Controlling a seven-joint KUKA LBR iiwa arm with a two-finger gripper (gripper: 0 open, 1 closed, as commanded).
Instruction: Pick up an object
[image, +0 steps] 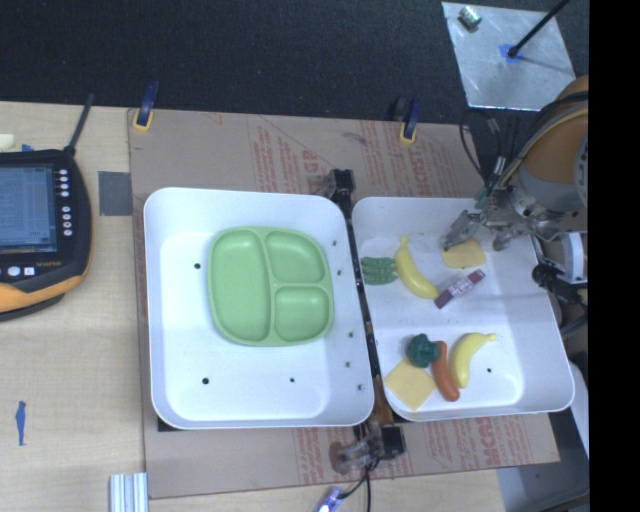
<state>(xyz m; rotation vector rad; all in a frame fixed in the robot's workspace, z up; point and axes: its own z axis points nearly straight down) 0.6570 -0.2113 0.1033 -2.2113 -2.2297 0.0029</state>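
Where the bench carries a sheet of cardboard, two shallow white bins sit side by side upon it.

Left bin, centre of frame: holds one green divided plate with three compartments, lying flat near the bin's middle.

Right bin, right of frame: holds the loose items.
- Banana, yellow, upper left part of the bin, lying on a slant.
- Green leafy piece, just beside that banana on its left, close to the bin's left wall.
- Purple marker-like stick, near the bin's middle, just right of the banana's lower end.
- Pale yellow wedge, upper part of the bin, directly under the end effector.
- Second banana, lower part of the bin.
- Small broccoli, lower part of the bin, left of the second banana.
- Orange carrot, touching the broccoli from below and right.
- Flat yellow slice, lower left corner of the bin, partly under the carrot.

End effector: upper right of frame, low over the right bin's top edge, fingers spread apart, nothing visibly between them. Grey arm with an orange band enters from the right edge.

Handheld control pad: left edge of frame, on the bench, well apart from both bins.
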